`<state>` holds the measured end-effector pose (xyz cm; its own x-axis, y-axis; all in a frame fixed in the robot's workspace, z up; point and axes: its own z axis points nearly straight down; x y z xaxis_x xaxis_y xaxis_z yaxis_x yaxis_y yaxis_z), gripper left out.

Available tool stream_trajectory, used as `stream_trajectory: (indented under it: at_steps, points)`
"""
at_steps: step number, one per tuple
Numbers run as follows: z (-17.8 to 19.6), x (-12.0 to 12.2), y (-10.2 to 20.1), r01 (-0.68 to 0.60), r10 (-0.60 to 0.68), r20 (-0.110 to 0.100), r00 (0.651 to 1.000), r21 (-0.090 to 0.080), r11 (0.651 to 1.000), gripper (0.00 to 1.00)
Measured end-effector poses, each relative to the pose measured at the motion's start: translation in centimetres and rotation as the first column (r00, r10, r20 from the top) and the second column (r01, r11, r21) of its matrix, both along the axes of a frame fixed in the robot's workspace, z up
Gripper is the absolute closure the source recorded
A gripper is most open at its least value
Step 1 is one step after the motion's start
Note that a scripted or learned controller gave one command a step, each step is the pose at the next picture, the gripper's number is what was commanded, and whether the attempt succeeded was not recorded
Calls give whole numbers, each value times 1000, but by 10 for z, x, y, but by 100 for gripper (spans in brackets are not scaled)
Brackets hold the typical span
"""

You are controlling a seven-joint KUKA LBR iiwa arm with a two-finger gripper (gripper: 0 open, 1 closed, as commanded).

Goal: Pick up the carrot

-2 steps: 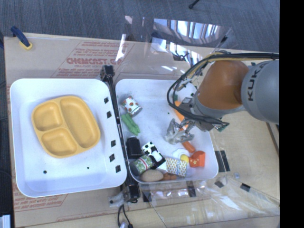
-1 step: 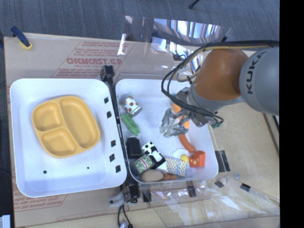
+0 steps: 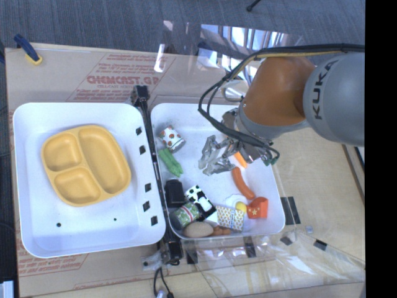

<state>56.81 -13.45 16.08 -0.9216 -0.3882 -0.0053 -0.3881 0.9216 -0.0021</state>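
The carrot (image 3: 240,159) is a small bright orange piece in the right bin (image 3: 192,113), partly hidden under the arm's wrist. My gripper (image 3: 211,165) hangs just left of it, fingers pointing down-left over bare bin floor. The metal fingers (image 3: 205,156) stand apart with nothing between them, so the gripper is open. The carrot lies beside the gripper's right side, not between the fingers.
A red-orange sausage (image 3: 243,184) lies just below the carrot. A green pod (image 3: 169,161) and a small can (image 3: 171,138) lie to the left. Several toys crowd the near end, among them a red box (image 3: 257,208). The left bin (image 3: 31,228) holds a yellow divided plate (image 3: 84,164).
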Motion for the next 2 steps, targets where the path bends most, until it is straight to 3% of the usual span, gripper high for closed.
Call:
stream_trajectory:
  at_steps: [1,2]
  points:
    - [57,-8,-65,130,-130,0,991,-3,991,100]
    - [6,-9,-31,519,-519,-7,855,0,855,100]
